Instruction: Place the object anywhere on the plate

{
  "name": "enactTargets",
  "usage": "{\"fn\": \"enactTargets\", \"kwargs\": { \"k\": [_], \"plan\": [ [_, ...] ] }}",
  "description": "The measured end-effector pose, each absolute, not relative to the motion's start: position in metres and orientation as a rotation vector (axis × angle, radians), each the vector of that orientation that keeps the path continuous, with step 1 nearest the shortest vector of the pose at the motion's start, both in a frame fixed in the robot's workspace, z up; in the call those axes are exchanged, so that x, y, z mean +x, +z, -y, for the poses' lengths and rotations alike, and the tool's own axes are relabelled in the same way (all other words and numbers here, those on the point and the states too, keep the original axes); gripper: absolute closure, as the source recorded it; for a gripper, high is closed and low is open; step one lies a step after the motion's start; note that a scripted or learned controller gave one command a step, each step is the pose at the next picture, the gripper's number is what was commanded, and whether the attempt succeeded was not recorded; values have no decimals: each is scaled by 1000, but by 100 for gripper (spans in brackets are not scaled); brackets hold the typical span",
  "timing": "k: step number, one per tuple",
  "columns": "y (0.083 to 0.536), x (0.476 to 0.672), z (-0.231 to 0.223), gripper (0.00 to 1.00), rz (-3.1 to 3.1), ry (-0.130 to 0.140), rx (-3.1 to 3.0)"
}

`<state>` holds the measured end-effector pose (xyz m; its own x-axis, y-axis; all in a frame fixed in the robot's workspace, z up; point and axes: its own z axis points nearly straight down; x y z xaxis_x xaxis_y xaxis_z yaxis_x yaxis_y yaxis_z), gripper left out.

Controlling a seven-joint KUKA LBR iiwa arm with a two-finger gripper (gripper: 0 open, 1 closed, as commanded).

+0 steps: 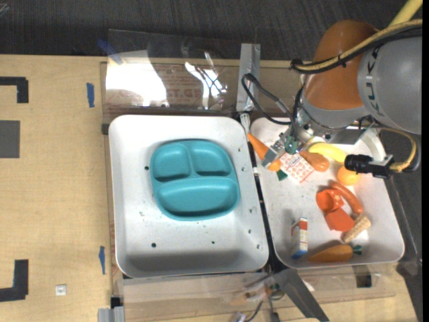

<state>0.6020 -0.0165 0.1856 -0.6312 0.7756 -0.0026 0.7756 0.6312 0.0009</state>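
A teal plate (194, 178) with three compartments lies in the middle of the left bin (134, 233). My gripper (273, 156) hangs over the upper left corner of the right bin (382, 247), close to the wall between the two bins. An orange toy carrot (257, 145) lies slantwise between its fingers, one end poking out toward the dividing wall and the other end showing just below the grey finger. The gripper is shut on the carrot, to the right of the plate.
The right bin holds several toy foods: a yellow banana (326, 153), an orange fruit (348, 176), a red cup (333, 200), a red-checked card (297, 169), a small white carton (302, 235) and a long orange piece (330, 252). A clear sheet (167, 79) stands behind the bins.
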Motion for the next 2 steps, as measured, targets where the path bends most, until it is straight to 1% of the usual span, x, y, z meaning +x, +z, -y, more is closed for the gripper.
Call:
{"fn": "enactTargets", "kwargs": {
  "k": [1, 2],
  "plan": [
    [186, 548, -53, 100, -2926, 5, 1139],
    [185, 548, -52, 0, -2925, 3, 1142]
  ]
}}
